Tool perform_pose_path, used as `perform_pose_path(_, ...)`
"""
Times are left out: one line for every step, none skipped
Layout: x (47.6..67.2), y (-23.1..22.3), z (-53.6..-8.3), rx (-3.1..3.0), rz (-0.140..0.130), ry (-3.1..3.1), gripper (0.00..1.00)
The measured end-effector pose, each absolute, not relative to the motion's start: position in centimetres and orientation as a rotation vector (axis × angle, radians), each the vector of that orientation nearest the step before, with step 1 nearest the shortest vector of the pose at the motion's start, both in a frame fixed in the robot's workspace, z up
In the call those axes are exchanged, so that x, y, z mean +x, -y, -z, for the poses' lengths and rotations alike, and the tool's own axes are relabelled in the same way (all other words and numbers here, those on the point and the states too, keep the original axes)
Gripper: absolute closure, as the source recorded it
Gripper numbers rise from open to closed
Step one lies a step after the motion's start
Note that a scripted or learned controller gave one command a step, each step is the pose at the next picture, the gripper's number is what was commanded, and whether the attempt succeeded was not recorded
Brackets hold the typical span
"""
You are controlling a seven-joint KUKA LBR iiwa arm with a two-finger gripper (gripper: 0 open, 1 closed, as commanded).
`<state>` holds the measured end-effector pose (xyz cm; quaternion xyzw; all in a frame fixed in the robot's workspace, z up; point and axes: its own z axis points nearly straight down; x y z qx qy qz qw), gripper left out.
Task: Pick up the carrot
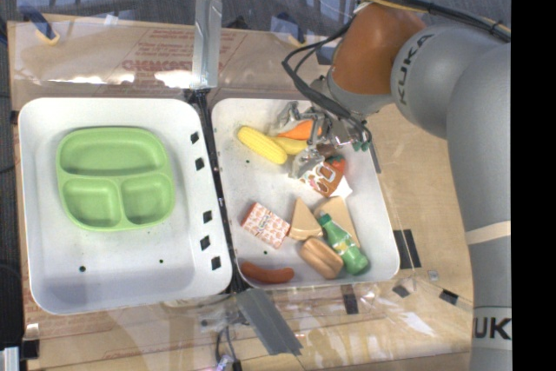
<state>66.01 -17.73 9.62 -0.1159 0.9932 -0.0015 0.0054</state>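
Lying roughly left-right, the carrot [298, 130] points its tip leftward.

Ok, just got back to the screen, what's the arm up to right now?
The arm is reaching into the right bin with its gripper down at the far end, right at the carrot, which lies beside the corn cob. Whether it actually has the carrot is unclear from here. The other toy foods sit loose in that bin, and the green divided plate sits in the left bin.
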Motion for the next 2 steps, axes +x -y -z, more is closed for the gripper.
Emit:
perform_pose_path(66.2,17.6,-10.9,-0.370,0.008,-3.102,1.00)
perform_pose_path(66.0,17.3,-22.7,-0.621,0.010,-3.066,1.00)
